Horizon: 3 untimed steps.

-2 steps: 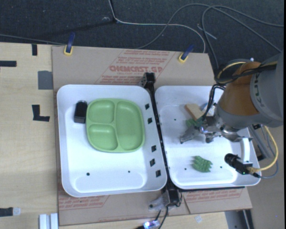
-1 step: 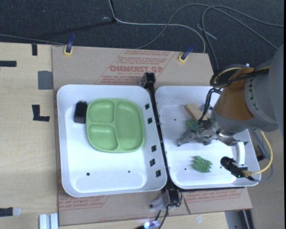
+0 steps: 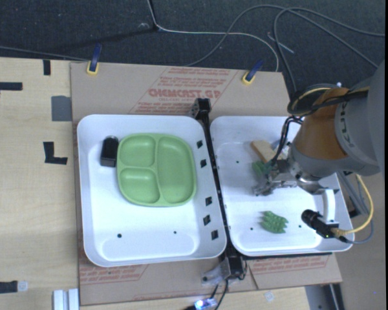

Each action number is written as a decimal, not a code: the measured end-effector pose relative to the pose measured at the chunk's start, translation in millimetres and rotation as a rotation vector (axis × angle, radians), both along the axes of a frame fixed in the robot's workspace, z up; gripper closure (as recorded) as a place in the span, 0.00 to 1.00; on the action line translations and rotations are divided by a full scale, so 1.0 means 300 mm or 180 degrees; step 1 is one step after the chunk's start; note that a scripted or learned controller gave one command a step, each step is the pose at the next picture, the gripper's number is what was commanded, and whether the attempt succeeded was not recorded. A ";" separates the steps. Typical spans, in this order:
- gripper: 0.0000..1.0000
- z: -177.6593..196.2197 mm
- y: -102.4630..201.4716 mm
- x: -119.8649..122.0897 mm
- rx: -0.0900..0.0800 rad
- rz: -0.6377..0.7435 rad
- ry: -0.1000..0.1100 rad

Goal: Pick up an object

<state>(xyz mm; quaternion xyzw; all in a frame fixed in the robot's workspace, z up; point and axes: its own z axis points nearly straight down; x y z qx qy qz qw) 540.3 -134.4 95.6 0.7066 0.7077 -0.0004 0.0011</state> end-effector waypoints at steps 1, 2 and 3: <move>1.00 0.200 -0.018 -0.013 0.0003 -0.0003 -0.0010; 1.00 0.407 0.001 -0.006 0.0002 0.0002 -0.0015; 1.00 0.558 0.006 -0.024 0.0003 0.0000 -0.0010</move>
